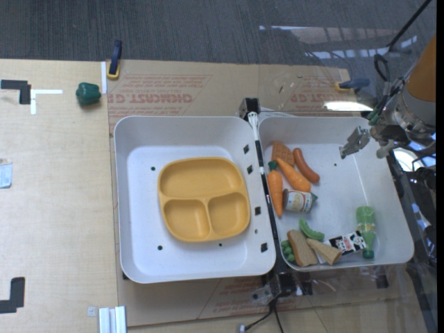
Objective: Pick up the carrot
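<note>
two carrots [275, 191] lie in the right bin [388, 214].

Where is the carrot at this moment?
The carrot lies in the right bin, along its left wall, beside a second carrot and just left of a small can.

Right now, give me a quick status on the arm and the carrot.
Hand high over right white bin, holding nothing visible. Orange carrot lies against that bin's left wall, untouched. Second orange carrot, small tin can and sausage crowd it.
</note>
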Robot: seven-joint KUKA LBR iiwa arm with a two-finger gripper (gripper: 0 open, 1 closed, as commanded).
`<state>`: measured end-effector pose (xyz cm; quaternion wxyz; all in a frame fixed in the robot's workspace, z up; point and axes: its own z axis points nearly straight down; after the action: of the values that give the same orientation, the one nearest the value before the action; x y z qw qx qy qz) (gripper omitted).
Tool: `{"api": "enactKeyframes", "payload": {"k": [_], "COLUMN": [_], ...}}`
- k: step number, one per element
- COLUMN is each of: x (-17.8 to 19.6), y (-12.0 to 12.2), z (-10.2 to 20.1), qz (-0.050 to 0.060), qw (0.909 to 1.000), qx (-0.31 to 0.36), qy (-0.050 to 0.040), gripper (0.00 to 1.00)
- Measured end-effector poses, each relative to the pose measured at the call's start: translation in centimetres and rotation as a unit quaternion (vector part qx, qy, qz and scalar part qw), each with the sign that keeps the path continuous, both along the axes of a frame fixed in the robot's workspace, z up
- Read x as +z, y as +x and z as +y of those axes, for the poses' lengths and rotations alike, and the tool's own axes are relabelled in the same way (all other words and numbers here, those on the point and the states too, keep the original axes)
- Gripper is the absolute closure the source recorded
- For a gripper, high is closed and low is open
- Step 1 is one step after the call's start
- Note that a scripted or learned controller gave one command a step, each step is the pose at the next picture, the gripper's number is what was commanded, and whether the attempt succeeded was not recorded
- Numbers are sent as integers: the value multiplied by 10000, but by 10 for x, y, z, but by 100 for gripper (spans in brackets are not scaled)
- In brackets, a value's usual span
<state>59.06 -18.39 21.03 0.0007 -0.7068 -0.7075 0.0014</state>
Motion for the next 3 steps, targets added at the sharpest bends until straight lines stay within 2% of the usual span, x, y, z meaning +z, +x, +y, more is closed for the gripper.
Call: {"api": "enactKeyframes", "payload": {"k": [1,2,3], "x": [-86,-118,-107], "y": [-1,23,24], "z": [56,84,82], "qz": [-3,-13,-30], "qw": [9968,9977,9977], "qx": [794,680,672], "qy": [2,2,-15], "gripper": [0,0,100]}}
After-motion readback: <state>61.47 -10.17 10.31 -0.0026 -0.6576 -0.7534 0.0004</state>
